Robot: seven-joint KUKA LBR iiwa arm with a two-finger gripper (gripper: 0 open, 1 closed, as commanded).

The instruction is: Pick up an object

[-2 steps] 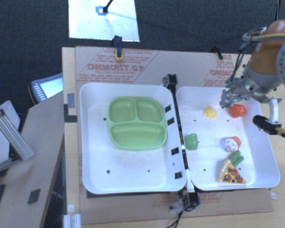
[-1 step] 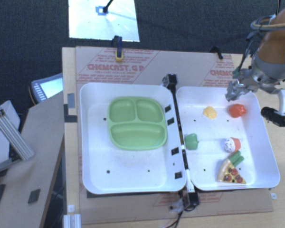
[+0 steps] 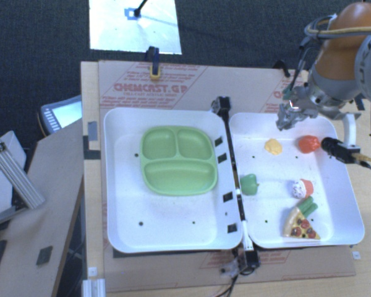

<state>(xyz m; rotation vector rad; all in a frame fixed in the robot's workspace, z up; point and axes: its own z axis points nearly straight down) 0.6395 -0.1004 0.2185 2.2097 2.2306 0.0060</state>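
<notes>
Gripper (image 3: 287, 121) hangs over right bin's (image 3: 340, 228) far edge, can't tell jaw state, nothing seen held; nearest obj = yellow lump (image 3: 272, 146), just below-left of jaws, roundish w/ no clear long axis.

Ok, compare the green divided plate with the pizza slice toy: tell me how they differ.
The green divided plate lies in the left bin; the pizza slice toy lies in the right bin, near its front corner. The plate is far larger than the slice. The plate is one plain light green and rounded-rectangular; the slice is a yellow wedge with red and green toppings. Both lie flat, apart from the gripper.
</notes>
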